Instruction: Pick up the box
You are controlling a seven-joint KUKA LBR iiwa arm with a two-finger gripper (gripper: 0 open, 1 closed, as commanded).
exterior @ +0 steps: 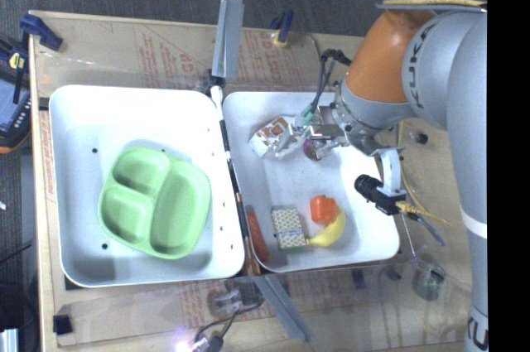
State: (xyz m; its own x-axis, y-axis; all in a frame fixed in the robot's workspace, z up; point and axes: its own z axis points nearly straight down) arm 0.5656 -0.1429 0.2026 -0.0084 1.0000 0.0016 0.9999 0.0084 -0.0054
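While the gripper is reaching into the right bin, finger state impossible to tell, box lying near the front wall, long axis running front-to-back, banana touching beside it.

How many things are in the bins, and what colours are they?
Green: 1, the divided plate in the left bin
Yellow: 1, the banana
Orange: 1, the small orange thing
Patterned: 2, the box and the packet
Reddish: 1, the long thing
Total: 6

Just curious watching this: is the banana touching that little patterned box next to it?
Touching. The camera view shows the banana's lower tip meeting the patterned box's right edge, no gap between them.
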